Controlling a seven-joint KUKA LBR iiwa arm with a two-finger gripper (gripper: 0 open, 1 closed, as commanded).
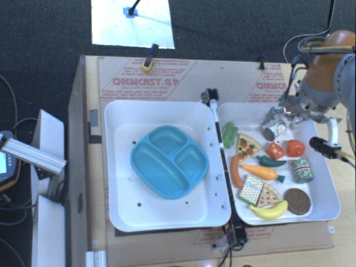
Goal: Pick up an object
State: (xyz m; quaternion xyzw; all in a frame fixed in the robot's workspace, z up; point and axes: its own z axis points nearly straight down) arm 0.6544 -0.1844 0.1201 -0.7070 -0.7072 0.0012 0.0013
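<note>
Camera view from above the bench: we see two shallow white bins side by side, the left bin (119,149) bearing a blue divided plate (168,161) and the right bin (329,199) strewn with toy foods. The task names no particular object, so any of these will serve.

The gripper (276,124) hangs over the far part of the right bin, and a small grey-and-white can-like piece (273,131) lies at its tip. We cannot tell how far the fingers are parted, nor whether they have hold of that piece; it appears to touch the gripper, no more.

Just near of it lie a pizza slice (247,145), a red tomato (275,151) and a second tomato (295,147); farther toward us are a carrot (260,172), a green can (302,170), a banana (269,209) and a brown cookie (297,201).

In our judgement the step in hand is the closing approach on the can-like piece. To do it well, we would centre the fingers across the piece's narrow width, descend until they straddle it close to the bin floor, and close before lifting. The red tomato sits near, so a straight vertical descent is safer than a sweep. The rounded piece may roll or squirt out if pinched off-centre.

The arm (328,77) enters from the right, its orange band above the wrist, and the wrist bends down and leftward toward the bin's far edge.
</note>
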